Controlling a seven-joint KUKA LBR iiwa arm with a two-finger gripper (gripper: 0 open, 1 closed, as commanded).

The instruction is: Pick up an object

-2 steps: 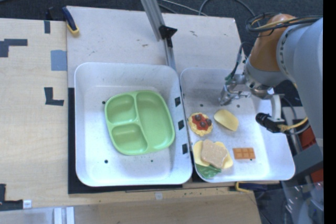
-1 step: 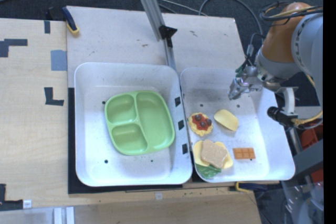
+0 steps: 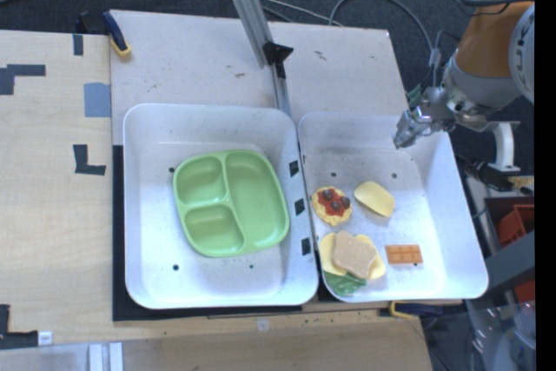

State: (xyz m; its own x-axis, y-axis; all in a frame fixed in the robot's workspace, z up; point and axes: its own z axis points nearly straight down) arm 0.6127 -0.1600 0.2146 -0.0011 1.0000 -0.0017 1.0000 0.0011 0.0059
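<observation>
Yellow toy wedge (image 3: pixel 373 198), right bin (image 3: pixel 452 213), mid-frame right: the nearest pick I judge, lying down-left of my gripper (image 3: pixel 408 133), which hangs over the bin's upper right corner. Long axis runs upper left to lower right. Whether the claw is apart or together, I cannot tell.

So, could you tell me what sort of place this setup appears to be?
Probably a robotics lab bench for grasping trials: a grey-and-orange arm's gripper hangs over two white bins, one holding a green divided plate, the other toy food like a sandwich.
</observation>
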